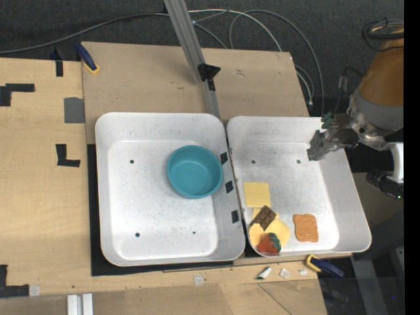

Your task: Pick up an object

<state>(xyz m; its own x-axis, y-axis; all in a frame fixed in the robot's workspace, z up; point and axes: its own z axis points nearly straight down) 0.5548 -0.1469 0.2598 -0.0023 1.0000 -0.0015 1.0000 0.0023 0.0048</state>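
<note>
A teal bowl (193,170) sits in the left bin (118,136), toward its right side. The right bin (289,136) holds a pale yellow square (256,193), a brown block (264,217) lying on a yellow piece (278,229), a red and green item (268,243) and an orange toast-like piece (305,228), all near its front. My gripper (317,147) hangs over the right bin's far right edge, well apart from these objects. Nothing shows between its fingers.
A slanted metal pole (190,41) crosses the bench behind the bins. Cables (262,25) trail at the back. Small clips lie by the front edge (315,264) and at the back left (88,59). The right bin's middle is bare.
</note>
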